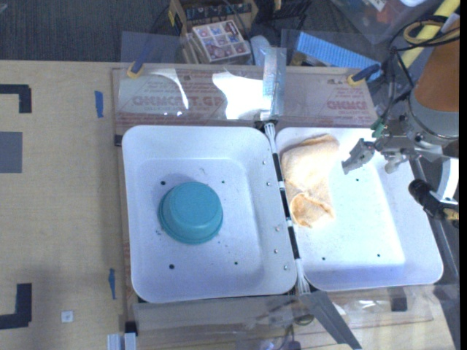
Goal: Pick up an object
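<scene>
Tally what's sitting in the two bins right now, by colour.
Teal: 1, the upturned bowl in the left bin
Tan/yellow: 1, the crumpled cloth-like item at the left side of the right bin
Total: 2

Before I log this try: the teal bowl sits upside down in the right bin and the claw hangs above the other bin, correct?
Not quite. The camera view shows the teal bowl upside down in the left bin; the claw hangs above the right bin.
</scene>
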Controlling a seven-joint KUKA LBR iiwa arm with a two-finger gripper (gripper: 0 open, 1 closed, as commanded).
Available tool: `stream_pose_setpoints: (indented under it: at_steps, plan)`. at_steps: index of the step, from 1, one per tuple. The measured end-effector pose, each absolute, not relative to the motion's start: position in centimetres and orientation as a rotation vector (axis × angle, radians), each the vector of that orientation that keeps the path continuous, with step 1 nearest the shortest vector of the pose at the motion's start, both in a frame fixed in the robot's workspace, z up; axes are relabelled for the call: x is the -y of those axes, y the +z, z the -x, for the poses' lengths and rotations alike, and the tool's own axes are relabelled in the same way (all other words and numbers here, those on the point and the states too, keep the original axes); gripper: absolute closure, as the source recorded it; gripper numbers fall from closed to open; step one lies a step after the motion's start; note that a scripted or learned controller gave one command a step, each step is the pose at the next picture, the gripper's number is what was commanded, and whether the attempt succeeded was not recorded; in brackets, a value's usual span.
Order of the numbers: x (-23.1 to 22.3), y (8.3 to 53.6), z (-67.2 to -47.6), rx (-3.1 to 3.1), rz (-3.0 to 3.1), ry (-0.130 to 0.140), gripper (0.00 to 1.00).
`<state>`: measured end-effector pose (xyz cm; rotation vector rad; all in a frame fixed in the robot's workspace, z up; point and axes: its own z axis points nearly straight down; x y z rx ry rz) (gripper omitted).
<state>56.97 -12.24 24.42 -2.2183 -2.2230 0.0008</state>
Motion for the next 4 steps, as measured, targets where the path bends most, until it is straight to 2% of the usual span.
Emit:
stream_pose_setpoints:
  at_steps: [1, 2, 3, 4]
  plan:
    - [10.0, 14.2, -58.0, 2.197, 2.245, 0.0, 0.0]
    - [9.6, 9.0, -55.9, 2.341, 2.106, -0.012, 0.0]
    - [9.6, 10.1, -56.0, 2.34, 2.112, -0.017, 1.0]
    - [4.3, 20.1, -61.1, 2.294, 2.148, 0.001, 1.0]
